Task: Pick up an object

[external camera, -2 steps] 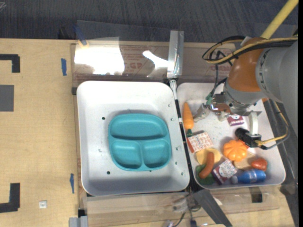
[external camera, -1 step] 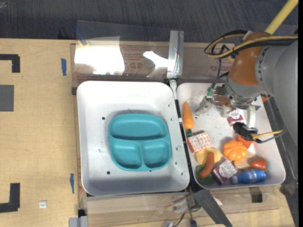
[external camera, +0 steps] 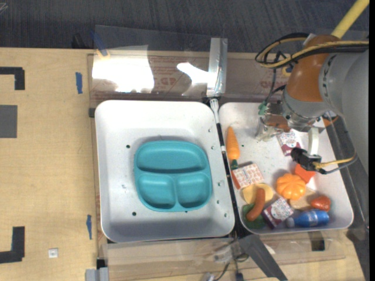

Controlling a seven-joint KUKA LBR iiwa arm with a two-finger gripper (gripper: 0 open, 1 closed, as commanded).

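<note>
Pale wooden table (external camera: 41, 174) fills the left and lower part of the scene, with dark carpet beyond its far edge. Two shallow white bins sit on it side by side. On the left, one bin (external camera: 111, 122) holds a teal divided tray (external camera: 173, 174) at its centre. From the right, the grey arm (external camera: 345, 92) with its orange band reaches over the far end of the right bin (external camera: 340, 215). Its claw (external camera: 270, 127) hangs low over that bin's far left area; whether it is released or clenched cannot be told, and nothing is visibly held in it. Toy items crowd the near half of this bin: an orange pumpkin (external camera: 291, 185), a blue bottle (external camera: 310, 218) lying on its side, a small patterned box (external camera: 246, 174), and an orange carrot (external camera: 232, 143) along the left wall.
</note>
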